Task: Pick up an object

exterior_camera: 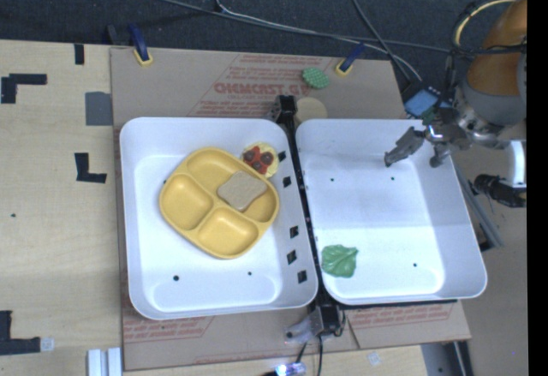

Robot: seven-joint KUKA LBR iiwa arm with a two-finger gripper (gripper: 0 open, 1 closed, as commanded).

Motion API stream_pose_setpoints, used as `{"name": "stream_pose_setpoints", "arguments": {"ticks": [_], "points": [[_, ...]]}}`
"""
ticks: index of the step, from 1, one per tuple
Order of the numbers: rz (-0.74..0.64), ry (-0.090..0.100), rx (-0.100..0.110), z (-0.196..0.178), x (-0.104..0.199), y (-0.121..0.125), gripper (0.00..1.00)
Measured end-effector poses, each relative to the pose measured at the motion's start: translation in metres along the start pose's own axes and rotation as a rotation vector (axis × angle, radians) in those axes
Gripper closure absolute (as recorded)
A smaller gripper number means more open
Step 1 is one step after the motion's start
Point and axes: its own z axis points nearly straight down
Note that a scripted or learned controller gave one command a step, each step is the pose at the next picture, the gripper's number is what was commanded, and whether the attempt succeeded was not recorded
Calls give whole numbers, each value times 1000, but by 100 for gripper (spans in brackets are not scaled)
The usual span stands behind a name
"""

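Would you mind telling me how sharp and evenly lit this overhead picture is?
Camera view: soft overall, the tool too blurred to read; light is even, with a brighter patch across the right bin; the yellow tray and green leaf stay clear in colour, and shadows are faint.

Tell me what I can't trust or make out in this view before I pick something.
- Arm: cut off by the right edge; just the wrist end shows.
- Gripper: too small and dark to judge the finger gap.
- Red item by the yellow tray: too small to identify.
- Green piece: height above the right bin floor unclear from this angle.
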Motion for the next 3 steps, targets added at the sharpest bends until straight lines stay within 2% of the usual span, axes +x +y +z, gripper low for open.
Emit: {"name": "stream_pose_setpoints", "arguments": {"ticks": [1, 3], "points": [[-4, -3, -13, -8, 0, 3, 0], [-5, -3, -9, 96, 5, 21, 0]]}}
